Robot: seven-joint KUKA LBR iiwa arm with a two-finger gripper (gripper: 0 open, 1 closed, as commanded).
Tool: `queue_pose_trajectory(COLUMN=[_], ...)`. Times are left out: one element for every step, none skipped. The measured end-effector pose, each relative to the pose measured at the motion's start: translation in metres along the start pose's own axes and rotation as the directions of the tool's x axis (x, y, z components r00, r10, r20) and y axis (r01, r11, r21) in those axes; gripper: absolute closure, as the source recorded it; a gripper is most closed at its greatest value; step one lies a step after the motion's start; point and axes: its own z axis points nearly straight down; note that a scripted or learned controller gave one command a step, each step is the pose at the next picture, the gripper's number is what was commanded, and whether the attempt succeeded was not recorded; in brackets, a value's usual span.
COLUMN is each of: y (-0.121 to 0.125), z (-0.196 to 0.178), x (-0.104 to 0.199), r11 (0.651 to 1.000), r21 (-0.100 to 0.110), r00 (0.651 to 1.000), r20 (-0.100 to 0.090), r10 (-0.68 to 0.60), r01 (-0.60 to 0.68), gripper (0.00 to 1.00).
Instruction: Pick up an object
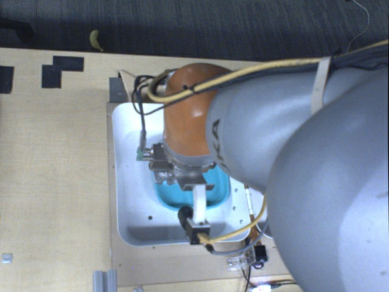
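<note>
Gripper [193, 215] over rounded glossy blue object [167, 194], smooth white bin [124, 163]

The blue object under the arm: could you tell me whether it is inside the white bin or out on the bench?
Inside. The blue object lies on the floor of the white bin, within its walls, partly hidden beneath the arm's wrist.
</note>
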Motion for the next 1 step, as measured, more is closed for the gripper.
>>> queue_pose_trajectory(y=[0.0008], z=[-0.0106], x=[0.0007], r11=[1.0], r21=[-0.001], r00=[1.0], r20=[-0.001], r10=[-0.007], r01=[0.007], gripper=[1.0])
